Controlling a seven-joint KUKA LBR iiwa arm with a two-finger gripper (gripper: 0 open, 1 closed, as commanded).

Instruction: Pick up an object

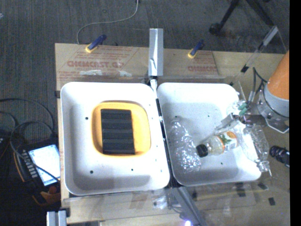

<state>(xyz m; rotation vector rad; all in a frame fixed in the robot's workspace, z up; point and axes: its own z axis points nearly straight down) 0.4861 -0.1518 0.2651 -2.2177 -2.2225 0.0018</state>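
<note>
Left bin (75, 173) carries a yellow tray (97, 126) with a black block (116, 131); right bin (197, 98) holds crumpled foil (184, 150) and a small bottle (217, 145). The gripper (242, 114) hovers at the bottle's right end, apparently spread, gripping nothing. Best centred over the body before closing.

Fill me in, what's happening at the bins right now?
The arm reaches in over the right bin, with its gripper low near that bin's right side. Just beside it lies a clear bottle with a black cap, next to a crumpled clear plastic piece. Nothing is visibly held between the fingers. The left bin holds a yellow tray with a black insert, untouched.
</note>
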